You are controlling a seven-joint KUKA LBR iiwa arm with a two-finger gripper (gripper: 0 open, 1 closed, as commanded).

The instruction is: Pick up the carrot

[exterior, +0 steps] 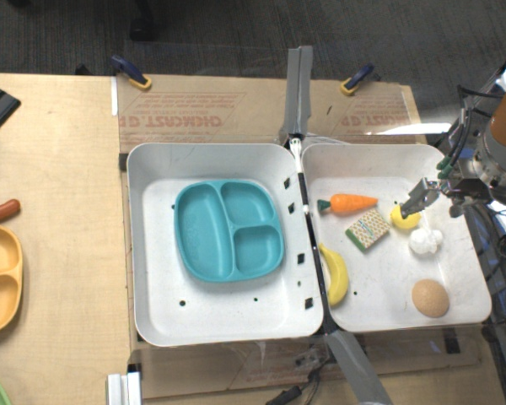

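the carrot (352,202) lies on its side in the right bin (388,321), near the bin's upper left corner, its green stub toward the divider between the two bins and its orange body running roughly left to right. nothing touches it. just below and to its right sits a small speckled sponge-like block (368,229) — near, but apart. further right are a small yellow toy (405,218), a white lumpy thing (425,241), a tan egg-shaped thing (430,298) and a banana (335,275) along the bin's left wall. the left bin (152,251) carries a teal divided plate (229,229).

the gripper (421,197) hangs over the right part of the right bin, close above the yellow toy and well to the right of the carrot. whether the jaws are spread or pressed together cannot be told from this slant; nothing is seen between them.

the step in hand looks like the approach. to do it well, the arm should travel left along the bin until it is centred over the carrot's thick middle, not its tapering tip. the wrist should turn so the jaws close across the carrot's short axis — front to back in this view. the descent needs to be straight, with the jaws wide enough to pass both sides. the risks are clipping the speckled block on the way down, or nudging the carrot so it rolls toward the divider.
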